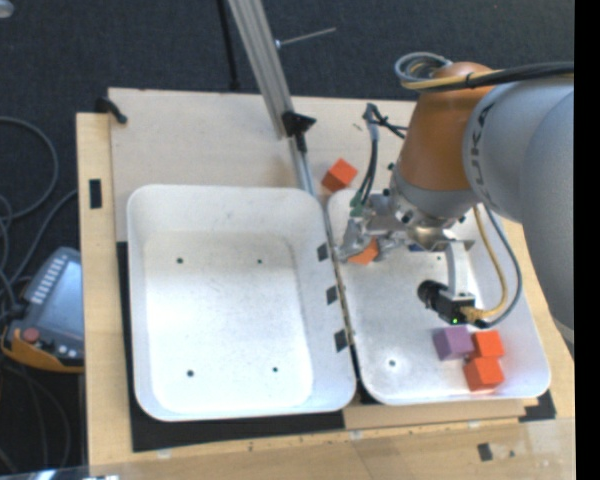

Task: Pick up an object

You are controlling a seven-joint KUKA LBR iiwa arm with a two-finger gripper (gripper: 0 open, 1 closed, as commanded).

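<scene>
Jaws [362,243] sit low at the left edge of the right bin [400,378], right against the divide between the two bins, with a small orange block [363,255] at their tips. The block looks to be lodged between the fingers, though the metal crowds it so closely (and the view is so slanted) that I cannot tell how wide they stand or whether they truly grip it. Above them the wrist rises into the orange band [435,143] and then the broad grey arm [525,158] coming in from the right.

A second orange block [339,176] lies just outside the bins on the desk [180,138], near the foot of a slanted aluminium rail [263,53]. Down in the right bin's near corner a purple block [452,343] touches an orange block [489,345], and another orange block [484,372] lies just below them. A small black device with a green light [442,299] hangs between the wrist and that cluster. The left bin [140,268] lies beside it, and a handheld pendant [50,308] rests on the floor at far left.
</scene>
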